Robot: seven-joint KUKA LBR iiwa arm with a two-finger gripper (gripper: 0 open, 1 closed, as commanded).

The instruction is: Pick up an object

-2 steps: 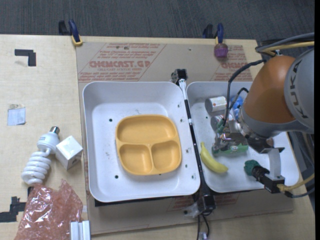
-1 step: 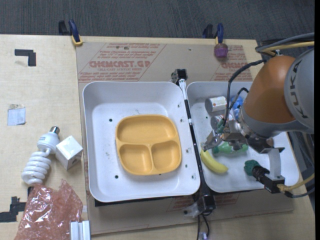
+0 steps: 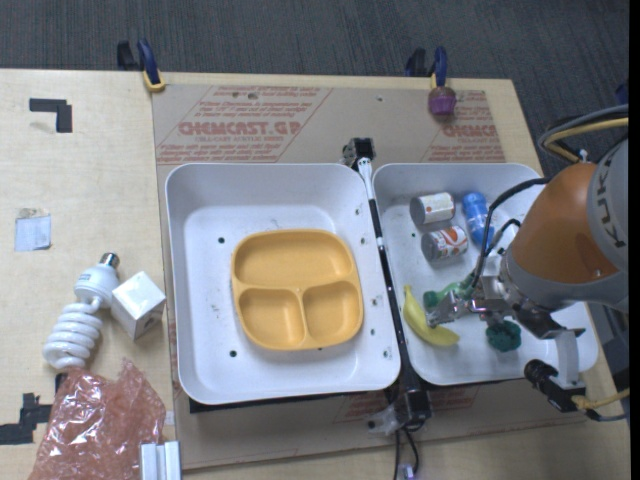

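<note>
The right bin holds a yellow banana, a small light green piece, a dark green lump, a white can, a can with an orange label and a blue bottle. My gripper is low in this bin, its tip just above the banana's upper half and right beside the light green piece. The grey arm with its orange band covers the bin's right side. Whether the gripper touches either object is unclear.
The left bin holds a yellow divided plate. On the bench to the left lie a spiral light bulb, a white cube and a crumpled pink bag. A purple item sits at the back edge.
</note>
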